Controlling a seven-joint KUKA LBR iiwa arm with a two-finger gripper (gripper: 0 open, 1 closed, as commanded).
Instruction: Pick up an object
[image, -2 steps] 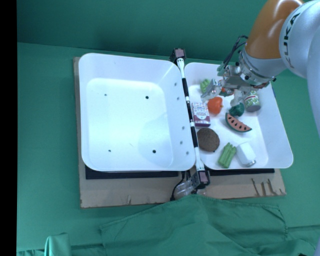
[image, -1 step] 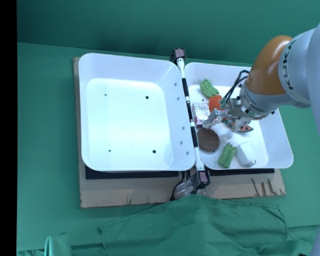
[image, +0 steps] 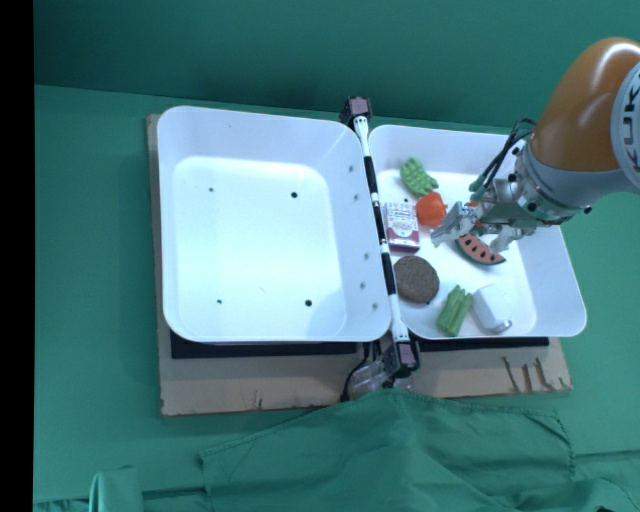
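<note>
Green bench, covered with cloth. Directly on it: brown cardboard sheet, dark mat on cardboard, two white bins side by side on top, left bin, right bin. Loose fold of green cloth at near edge.

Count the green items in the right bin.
2: a leafy green piece near the far edge, and a green bundle near the front, beside the white block. The gripper may hide others.
</note>
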